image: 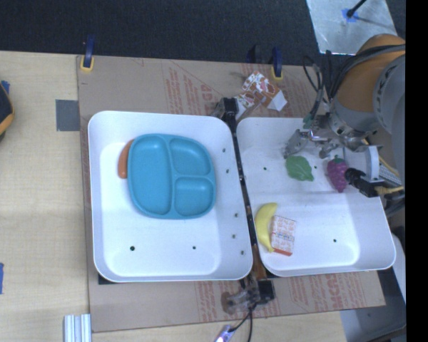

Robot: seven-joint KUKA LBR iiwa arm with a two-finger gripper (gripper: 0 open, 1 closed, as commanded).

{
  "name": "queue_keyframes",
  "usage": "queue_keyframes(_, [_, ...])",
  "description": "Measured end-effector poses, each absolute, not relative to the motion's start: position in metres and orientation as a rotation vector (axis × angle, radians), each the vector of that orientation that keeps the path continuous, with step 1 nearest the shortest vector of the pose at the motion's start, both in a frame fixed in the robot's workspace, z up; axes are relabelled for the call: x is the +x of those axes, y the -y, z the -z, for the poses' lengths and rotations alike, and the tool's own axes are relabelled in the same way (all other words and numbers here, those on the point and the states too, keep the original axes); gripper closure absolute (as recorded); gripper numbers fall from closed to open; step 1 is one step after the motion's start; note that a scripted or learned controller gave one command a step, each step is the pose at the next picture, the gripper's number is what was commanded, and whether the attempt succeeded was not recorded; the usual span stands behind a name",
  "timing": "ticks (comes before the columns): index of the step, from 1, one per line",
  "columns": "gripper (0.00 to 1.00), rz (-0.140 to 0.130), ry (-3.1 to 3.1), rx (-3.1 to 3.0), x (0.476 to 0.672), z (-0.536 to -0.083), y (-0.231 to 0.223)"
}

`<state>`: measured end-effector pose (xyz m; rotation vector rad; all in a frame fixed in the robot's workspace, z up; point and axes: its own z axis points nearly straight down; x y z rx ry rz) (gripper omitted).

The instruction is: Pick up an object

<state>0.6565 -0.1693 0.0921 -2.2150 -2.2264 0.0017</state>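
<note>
Worktop (pixel 36 212) of pale wood carries a brown cardboard sheet (pixel 164 84) and two shallow glossy white bins. The gripper (pixel 315 140), metallic, hangs over the right bin (pixel 342 255) at its far end; its state cannot be told. Just below it lie a green leafy item (pixel 299 168) and a purple lumpy item (pixel 337 173). Farther toward the near edge lies a curved yellow banana (pixel 265 224).
</note>
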Motion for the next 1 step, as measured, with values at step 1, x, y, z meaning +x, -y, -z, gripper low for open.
queue_keyframes(1, [0.00, -0.005, 2.224, -2.216, 0.6411, -0.0920, 0.1603])
